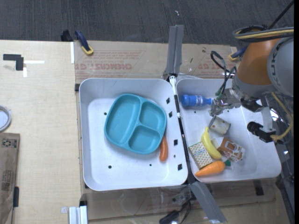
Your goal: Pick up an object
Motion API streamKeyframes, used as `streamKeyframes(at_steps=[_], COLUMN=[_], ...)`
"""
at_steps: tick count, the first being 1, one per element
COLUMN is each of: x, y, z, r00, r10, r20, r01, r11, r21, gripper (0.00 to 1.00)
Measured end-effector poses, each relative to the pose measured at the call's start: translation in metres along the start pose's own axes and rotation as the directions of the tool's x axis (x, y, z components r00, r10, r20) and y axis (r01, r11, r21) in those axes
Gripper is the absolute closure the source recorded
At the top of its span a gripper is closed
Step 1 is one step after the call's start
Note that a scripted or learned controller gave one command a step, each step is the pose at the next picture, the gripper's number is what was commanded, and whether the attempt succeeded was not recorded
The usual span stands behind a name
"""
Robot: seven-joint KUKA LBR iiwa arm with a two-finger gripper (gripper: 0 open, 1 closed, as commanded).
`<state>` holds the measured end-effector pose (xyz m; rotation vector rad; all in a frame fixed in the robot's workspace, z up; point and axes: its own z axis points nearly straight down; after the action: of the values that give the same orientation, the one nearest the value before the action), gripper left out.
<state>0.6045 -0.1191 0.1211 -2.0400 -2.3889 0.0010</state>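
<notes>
Camera view, right bin (261, 169): fingers (217, 110) lowered among the contents; whether spread or pressed together cannot be told. Blue bottle (196, 100) lies just left of the fingers. Small grey block (219, 125) sits directly below them. Banana (210, 144), packet (201, 154), carrot (211, 168) and orange-white wrapper (231, 149) lie further below. Left bin (88, 139), well left of the fingers: blue divided plate (135, 123), sausage (163, 150) at its lower right edge.

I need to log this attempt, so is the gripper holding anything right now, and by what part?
Cannot be told. The gripper hangs over the right bin, above a small grey object and beside the blue bottle.
</notes>
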Motion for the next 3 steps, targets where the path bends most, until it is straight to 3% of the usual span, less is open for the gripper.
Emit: streamKeyframes(at_steps=[1, 2, 3], x=[-0.011, -0.011, -0.006], y=[0.017, 0.017, -0.07], z=[0.014, 0.014, 0.03], r00=[1.0, 1.0, 0.971], r10=[0.006, 0.007, 0.239], r20=[0.001, 0.001, -0.001], r01=[-0.006, -0.007, -0.239], r11=[1.0, 1.0, 0.971], r21=[-0.001, 0.0, 0.003], gripper=[1.0, 0.0, 0.0])
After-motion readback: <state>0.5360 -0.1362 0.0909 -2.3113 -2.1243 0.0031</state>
